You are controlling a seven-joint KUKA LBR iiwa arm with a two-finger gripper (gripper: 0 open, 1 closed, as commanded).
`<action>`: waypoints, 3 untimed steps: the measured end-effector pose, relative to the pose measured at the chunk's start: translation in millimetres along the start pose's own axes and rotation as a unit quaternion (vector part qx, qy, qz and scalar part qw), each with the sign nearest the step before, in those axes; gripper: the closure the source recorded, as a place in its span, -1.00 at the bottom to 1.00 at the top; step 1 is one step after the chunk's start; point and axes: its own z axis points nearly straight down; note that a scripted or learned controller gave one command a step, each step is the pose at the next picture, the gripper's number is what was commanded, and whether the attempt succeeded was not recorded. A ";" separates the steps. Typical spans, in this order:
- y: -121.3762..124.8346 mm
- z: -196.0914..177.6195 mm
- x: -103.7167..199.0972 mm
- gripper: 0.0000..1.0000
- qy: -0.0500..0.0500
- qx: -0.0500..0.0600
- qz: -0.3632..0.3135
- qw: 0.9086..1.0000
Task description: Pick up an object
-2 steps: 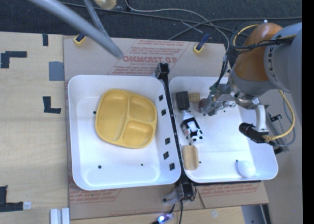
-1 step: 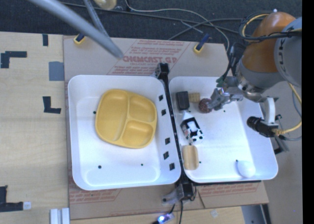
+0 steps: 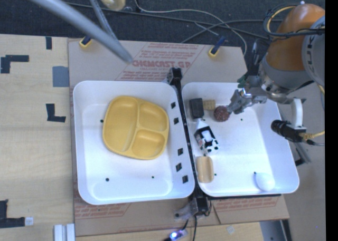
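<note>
Beside the pincer (image 3: 234, 106), small dark ball (image 3: 221, 113), contact unclear, fingertips indistinct

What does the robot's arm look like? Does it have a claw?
The arm is chunky and rounded, grey with a big shiny orange band near the wrist. Thin cables loop around it. At its tip is a small grey metal claw.

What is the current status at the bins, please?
Gripper low in right bin, finger state unclear. Brown ball right beside it, not seen held. Dark block and tan block close by.
</note>
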 end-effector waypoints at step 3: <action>21.9 -13.9 170.7 1.00 0.001 0.001 -0.003 1.000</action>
